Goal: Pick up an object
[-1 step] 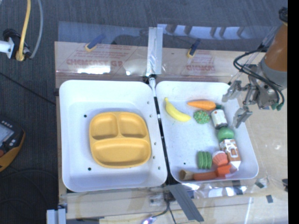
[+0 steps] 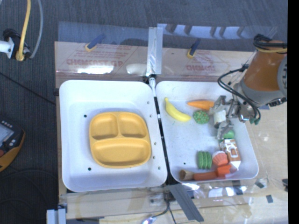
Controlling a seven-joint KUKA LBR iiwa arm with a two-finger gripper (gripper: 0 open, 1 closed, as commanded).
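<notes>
One yellow plastic banana (image 2: pixel 177 111), one orange carrot (image 2: pixel 201 104) and one green broccoli floret (image 2: pixel 201 117) lie beside the metal two-finger gripper (image 2: pixel 223 126); whether it grasps anything, I cannot tell.

Arm (image 2: pixel 267 73) cut off by frame's right edge. Pincer (image 2: pixel 223 120) fingers lost in clutter, state unreadable. Small items at lower right of right bin (image 2: pixel 187 125) overlap, too small to identify. Yellow hose (image 2: pixel 25 17) cropped at top left.

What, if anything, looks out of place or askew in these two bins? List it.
Nothing looks spilled or damaged. The yellow tray lies flat in the left bin; the toy foods, including the banana and carrot, lie loose inside the right bin. The gripper hangs over that bin's right side.
</notes>
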